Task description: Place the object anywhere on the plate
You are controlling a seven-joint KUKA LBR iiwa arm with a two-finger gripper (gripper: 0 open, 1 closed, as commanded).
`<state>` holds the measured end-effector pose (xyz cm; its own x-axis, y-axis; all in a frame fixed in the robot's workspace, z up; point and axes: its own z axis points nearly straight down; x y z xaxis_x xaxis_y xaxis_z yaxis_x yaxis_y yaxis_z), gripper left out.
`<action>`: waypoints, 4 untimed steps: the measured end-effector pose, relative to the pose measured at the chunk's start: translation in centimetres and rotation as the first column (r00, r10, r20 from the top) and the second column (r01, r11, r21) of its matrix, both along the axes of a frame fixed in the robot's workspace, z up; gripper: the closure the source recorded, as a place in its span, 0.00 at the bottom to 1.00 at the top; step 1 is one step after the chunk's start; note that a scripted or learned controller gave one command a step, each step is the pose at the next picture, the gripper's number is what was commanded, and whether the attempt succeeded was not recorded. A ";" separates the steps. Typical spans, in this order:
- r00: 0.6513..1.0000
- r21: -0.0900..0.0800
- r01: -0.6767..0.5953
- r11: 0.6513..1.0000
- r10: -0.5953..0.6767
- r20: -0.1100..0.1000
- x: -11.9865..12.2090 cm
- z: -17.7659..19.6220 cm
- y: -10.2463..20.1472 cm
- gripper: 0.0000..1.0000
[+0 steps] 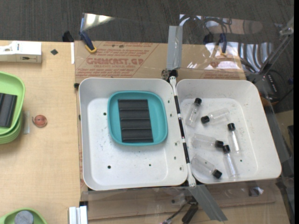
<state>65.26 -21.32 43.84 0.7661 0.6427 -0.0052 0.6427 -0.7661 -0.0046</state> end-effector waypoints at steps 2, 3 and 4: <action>0.963 -0.001 0.270 0.963 -0.270 0.003 -0.6 0.1 -0.8 0.00; 0.921 -0.001 0.390 0.921 -0.390 0.003 -0.6 0.2 -0.9 0.00; 0.881 0.000 0.474 0.881 -0.474 0.005 -0.2 0.3 -0.9 0.00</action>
